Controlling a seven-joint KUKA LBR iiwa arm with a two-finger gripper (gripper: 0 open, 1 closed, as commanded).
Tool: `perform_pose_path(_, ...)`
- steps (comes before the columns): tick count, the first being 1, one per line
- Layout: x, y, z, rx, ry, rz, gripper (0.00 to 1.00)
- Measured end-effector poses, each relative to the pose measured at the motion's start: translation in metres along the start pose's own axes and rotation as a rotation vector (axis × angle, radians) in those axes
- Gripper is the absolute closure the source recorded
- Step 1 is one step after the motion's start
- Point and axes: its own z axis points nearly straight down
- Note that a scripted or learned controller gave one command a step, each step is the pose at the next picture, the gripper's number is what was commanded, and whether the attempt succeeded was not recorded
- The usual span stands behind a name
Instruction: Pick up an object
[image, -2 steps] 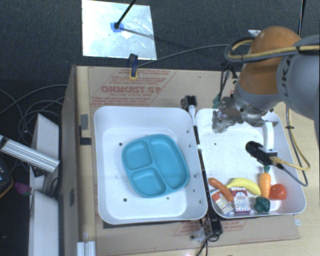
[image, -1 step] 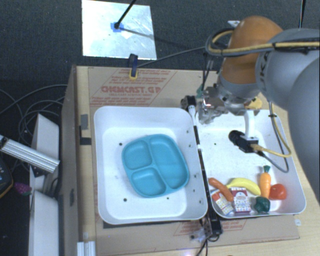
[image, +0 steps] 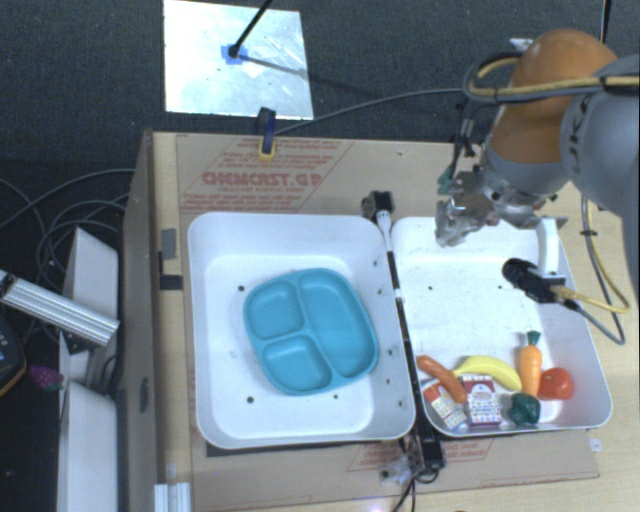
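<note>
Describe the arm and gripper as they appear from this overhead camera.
The arm is grey with a rounded orange band above the wrist. Yellowish and dark cables loop beside the band. The gripper is a small metallic grey assembly with dark wiring along its side.

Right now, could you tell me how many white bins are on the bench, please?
2. The left bin holds a blue divided plate; the right bin holds a cluster of toy food at its near edge. They sit side by side.
</note>
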Motion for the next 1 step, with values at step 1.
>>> perform_pose_path(1,-0.0120,0.0145,0.0227,0.000,0.000,0.001,1.00)
